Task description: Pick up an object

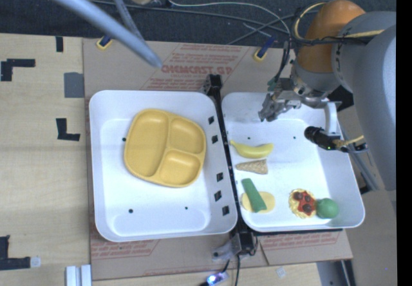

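The gripper (273, 109) is hovering at the right bin's (335, 219) twelve o'clock edge (finger state cannot be told); the toy banana (252, 148) is lying toward seven o'clock of it, apart.

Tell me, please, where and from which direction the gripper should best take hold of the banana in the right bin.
Grip the banana at its thick middle, coming straight down from above. It lies flat on the right bin floor with its length across the view, so the fingers should likely close across its narrow width. The beige wedge lies close below, so stay centred.
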{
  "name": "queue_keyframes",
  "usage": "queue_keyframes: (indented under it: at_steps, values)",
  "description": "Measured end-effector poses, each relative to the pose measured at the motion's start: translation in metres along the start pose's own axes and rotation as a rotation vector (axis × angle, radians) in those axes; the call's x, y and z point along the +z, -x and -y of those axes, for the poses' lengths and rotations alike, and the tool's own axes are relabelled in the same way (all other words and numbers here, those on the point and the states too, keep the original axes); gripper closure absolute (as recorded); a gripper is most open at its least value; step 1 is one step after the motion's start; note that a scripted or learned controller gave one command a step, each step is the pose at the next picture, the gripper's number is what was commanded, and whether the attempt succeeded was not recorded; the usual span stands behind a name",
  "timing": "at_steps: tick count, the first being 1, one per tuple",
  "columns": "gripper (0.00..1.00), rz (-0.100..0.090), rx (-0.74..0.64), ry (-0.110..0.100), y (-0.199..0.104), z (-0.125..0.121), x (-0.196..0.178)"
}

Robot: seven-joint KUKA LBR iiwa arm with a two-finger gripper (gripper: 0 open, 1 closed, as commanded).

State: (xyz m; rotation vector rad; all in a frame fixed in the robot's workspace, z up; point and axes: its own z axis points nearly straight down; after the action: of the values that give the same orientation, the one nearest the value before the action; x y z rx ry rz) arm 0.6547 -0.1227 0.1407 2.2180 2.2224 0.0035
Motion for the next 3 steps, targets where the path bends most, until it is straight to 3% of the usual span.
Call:
queue_keyframes:
  at_steps: [1, 2, 3]
  values:
    - [1.0, 0.0, -0.001, 0.001, -0.008, -0.003, -0.045]
    - [1.0, 0.0, 0.0, -0.001, -0.008, -0.004, -0.068]
    - [1.0, -0.001, -0.003, -0.005, -0.062, 0.021, -0.062]
